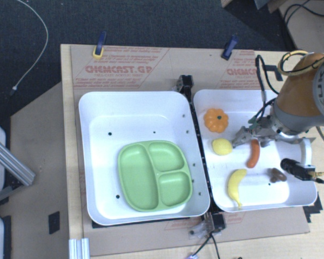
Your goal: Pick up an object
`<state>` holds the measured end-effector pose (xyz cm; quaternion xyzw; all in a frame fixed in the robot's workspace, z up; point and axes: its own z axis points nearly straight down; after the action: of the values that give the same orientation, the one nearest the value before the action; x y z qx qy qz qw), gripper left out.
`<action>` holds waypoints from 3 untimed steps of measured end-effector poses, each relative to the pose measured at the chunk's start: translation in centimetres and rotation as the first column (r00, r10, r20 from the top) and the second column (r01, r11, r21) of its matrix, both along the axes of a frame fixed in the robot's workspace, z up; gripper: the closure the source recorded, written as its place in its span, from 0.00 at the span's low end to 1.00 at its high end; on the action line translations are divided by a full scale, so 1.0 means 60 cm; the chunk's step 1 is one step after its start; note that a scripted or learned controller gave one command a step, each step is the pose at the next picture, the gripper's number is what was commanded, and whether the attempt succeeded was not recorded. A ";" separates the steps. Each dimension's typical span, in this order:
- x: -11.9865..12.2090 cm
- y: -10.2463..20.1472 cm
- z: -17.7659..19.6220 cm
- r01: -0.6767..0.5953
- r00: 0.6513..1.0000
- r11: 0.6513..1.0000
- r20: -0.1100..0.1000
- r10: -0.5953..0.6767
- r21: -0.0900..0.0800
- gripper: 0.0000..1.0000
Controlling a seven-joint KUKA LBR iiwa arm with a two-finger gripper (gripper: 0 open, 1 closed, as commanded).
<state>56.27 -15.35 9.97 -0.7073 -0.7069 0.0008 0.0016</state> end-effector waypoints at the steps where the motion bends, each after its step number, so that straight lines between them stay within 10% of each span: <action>1: -0.001 0.001 -0.027 -0.001 1.000 1.000 -0.001 0.001 0.000 0.00; 2: 0.001 0.001 -0.008 0.000 1.000 1.000 0.003 0.000 -0.001 1.00; 3: 0.004 -0.014 0.092 0.000 1.000 1.000 0.010 0.000 -0.004 1.00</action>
<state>56.48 -16.19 15.51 -0.7073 -0.7069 -0.0014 -0.0034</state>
